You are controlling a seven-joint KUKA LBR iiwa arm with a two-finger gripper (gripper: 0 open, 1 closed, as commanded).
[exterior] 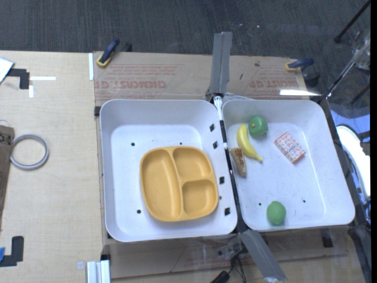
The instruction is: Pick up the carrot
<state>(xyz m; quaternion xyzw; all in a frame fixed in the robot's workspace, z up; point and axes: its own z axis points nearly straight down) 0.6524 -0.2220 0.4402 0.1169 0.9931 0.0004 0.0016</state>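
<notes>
A short, elongated brown-orange piece [238,161] lies against the left wall of the right bin [330,158], just below and left of a yellow banana [247,142]. It is the only carrot-like item I can see, and it is too small to tell its identity for certain. It lies flat, touching or nearly touching the banana's lower end.
The right bin also holds a green apple [257,125], a green lime [275,212] near the front and an orange patterned packet [290,147]. A yellow divided plate [178,182] sits in the left bin [118,158]. A tape roll [28,151] lies on the bench at left.
</notes>
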